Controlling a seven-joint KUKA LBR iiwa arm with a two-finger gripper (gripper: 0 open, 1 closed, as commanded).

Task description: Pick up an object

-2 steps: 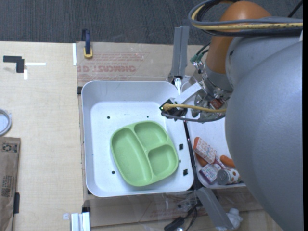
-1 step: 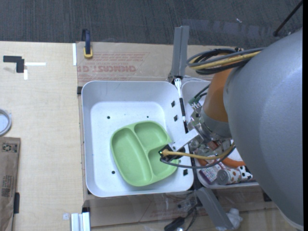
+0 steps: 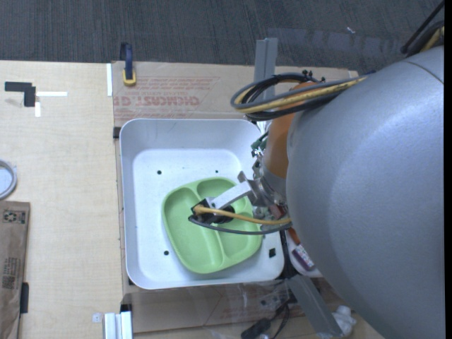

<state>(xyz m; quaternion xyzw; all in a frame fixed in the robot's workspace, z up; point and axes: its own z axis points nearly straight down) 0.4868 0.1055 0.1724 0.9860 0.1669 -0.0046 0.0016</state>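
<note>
A light green divided plate lies in the left white bin, toward its front right part. My gripper hangs low over the plate's right half, near its raised divider. The big grey arm covers the gripper from the right and hides the plate's right rim. I see nothing being carried.
The arm hides the right bin. A small red and white thing peeks out under the arm. A blue and yellow clamp sits at the back on the cardboard sheet. A tape roll and a brown paper bag lie far left.
</note>
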